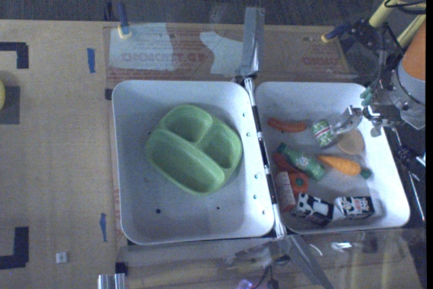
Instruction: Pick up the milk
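Looking down, you see the gripper (353,120) over the right bin (399,203), fingers slightly parted, holding nothing. Your milk (312,207) lies well apart, toward the near edge, beside another carton (355,206).

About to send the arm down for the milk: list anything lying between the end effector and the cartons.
The end effector is at the right bin's far side; the milk and a second carton lie along its near edge. The carrot and a tan disc lie between them, low enough that a lifted approach should pass over.
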### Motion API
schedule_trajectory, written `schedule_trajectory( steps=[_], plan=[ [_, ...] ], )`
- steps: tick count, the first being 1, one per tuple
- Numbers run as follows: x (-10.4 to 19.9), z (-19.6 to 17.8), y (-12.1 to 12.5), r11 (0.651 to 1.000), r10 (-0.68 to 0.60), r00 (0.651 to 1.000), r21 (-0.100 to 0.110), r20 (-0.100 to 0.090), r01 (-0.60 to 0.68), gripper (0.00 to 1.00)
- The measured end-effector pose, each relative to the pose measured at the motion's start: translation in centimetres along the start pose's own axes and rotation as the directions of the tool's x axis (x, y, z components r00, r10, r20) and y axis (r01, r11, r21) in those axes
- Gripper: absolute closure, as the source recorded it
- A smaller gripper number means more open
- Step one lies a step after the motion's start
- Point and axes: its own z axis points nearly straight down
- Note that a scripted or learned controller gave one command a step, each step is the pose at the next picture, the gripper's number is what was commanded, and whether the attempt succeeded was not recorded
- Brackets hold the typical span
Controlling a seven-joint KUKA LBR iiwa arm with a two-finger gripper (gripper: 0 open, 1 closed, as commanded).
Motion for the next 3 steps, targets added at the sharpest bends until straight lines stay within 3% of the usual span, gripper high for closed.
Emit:
schedule_trajectory(
  steps=[1,2,3],
  plan=[
    [4.9,1.8,-0.3,0.959,-0.282,0.959,0.000,0.000,0.282,0.00],
    [1.2,13.7,-5.3,0.918,-0.396,0.918,-0.006,0.005,0.396,0.00],
    [-2.6,13.5,-5.6,0.725,-0.689,0.725,-0.010,0.016,0.689,0.00]
  ],
)
